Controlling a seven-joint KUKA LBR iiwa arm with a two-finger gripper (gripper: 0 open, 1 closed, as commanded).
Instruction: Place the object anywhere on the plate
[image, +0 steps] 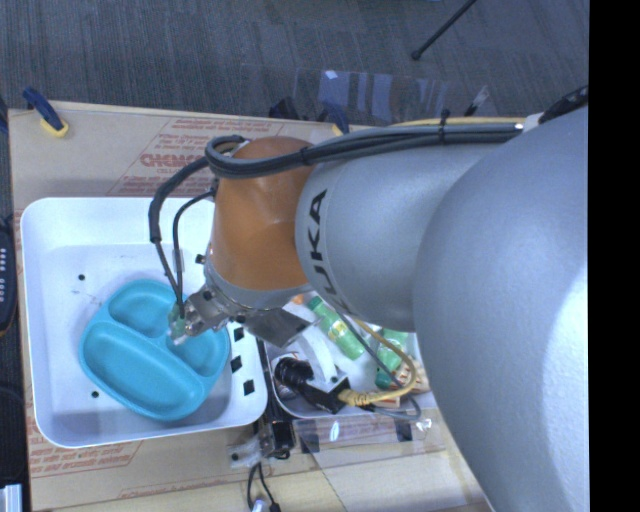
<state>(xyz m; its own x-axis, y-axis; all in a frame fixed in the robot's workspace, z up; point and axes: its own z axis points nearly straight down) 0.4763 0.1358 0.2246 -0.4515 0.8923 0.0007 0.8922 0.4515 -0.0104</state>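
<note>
Cardboard-lined tabletop (100, 160), two shallow white bins. Blue moulded plastic plate (150, 350) lies in left white bin (40, 300). Grey arm's jaws (180, 328) hang over plate's right lobe; their state and load unreadable. Green objects (340, 330) sit in right bin. Risk: an empty grasp leaves nothing placed.

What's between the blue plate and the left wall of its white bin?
Nothing: in the camera view, bare white bin floor runs from the blue plate to the bin's left wall.

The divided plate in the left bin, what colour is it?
Light blue plate, seen in the camera view.
</note>
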